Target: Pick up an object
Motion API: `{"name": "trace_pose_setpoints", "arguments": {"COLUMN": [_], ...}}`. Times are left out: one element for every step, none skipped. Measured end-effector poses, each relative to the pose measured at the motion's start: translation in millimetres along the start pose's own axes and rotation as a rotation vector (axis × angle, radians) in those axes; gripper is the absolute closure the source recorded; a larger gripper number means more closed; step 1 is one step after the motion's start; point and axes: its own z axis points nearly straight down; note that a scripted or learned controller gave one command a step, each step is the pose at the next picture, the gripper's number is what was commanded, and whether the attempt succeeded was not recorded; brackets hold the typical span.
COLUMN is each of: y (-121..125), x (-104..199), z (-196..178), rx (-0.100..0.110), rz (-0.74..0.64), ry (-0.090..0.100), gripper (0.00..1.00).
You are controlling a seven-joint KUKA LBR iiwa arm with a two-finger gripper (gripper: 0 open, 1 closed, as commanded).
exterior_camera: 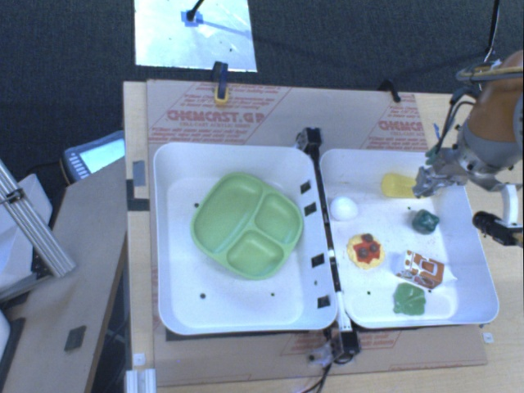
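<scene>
My gripper (426, 183) hangs over the far part of the right bin (483, 293), reaching in from the right. It is right beside a yellow object (397, 186), at that object's right end, and I cannot make out contact between them. A dark teal object (424, 220) lies just in front of the gripper. Further forward sit a round yellow-and-red toy (365, 250), an orange-and-white box (422, 270) and a green toy (409, 300). A white ball (343, 209) rests near the bin's left wall.
The left bin (176, 301) holds a light green divided plate (247, 225). A black divider (321, 228) runs between the two bins. A black fixture (495, 226) juts in at the right bin's right rim.
</scene>
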Motion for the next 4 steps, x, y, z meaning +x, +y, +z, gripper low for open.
{"name": "trace_pose_setpoints", "arguments": {"y": [5,14,16,20], "x": [2,9,8,64], "z": [-45,-95,-147,-128], "rx": [-0.002,-0.003,-0.003,0.003], "rz": [-0.004,-0.005,-0.004,-0.007], "ry": [-0.001,-0.001,-0.001,0.002], "gripper": [1.0,1.0,1.0,1.0]}}
